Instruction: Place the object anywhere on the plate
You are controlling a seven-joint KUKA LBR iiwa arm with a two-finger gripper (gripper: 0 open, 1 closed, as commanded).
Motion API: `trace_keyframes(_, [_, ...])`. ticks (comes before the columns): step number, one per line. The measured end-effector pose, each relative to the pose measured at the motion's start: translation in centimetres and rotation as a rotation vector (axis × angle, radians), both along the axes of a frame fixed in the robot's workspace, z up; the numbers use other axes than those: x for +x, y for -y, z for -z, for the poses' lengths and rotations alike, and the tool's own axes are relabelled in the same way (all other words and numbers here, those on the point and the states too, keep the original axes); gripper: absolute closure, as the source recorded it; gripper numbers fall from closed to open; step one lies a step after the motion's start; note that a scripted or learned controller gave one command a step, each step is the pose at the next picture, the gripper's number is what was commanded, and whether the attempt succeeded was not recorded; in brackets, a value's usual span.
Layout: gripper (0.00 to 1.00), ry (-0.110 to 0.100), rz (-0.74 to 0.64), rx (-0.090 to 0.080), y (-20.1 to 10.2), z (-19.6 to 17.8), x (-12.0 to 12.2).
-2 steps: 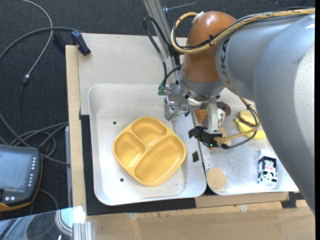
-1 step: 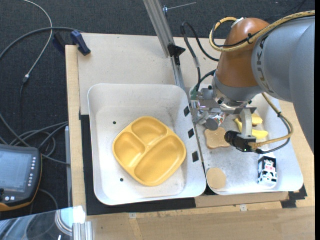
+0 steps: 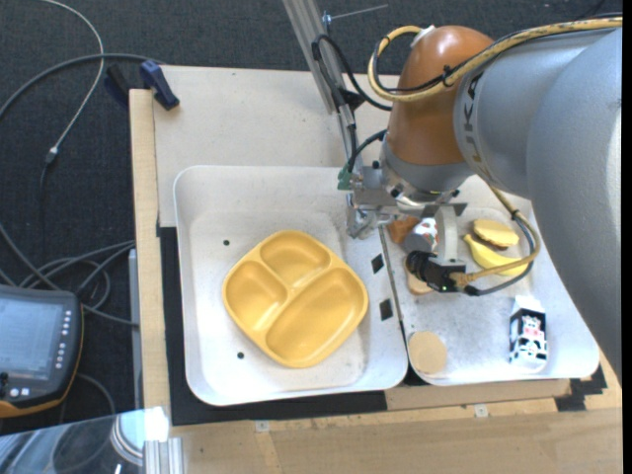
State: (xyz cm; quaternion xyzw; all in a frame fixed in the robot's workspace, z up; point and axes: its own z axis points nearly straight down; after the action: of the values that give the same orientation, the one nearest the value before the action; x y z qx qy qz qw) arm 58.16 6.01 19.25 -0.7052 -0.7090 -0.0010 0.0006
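Observation:
A yellow divided plate point(image 3: 295, 296) lies in the left bin point(image 3: 202, 215), with nothing on it. My gripper point(image 3: 363, 217) hangs over the wall between the two bins, just above the plate's upper right corner. Right beside it, partly hidden under the wrist, sits a small orange and white object point(image 3: 419, 231). I see nothing between the gripper and the plate.
The right bin point(image 3: 553, 363) holds a yellow and tan burger-like toy point(image 3: 493, 243), a small cow-patterned milk carton point(image 3: 529, 336), a round tan disc point(image 3: 428, 353) and a tan piece point(image 3: 421, 284). The big grey arm covers that bin's upper right.

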Motion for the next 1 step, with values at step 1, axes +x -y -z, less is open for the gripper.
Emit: trace_keyframes(1, [1.0,0.01,-0.001,0.0,-3.66,-6.87,4.36])
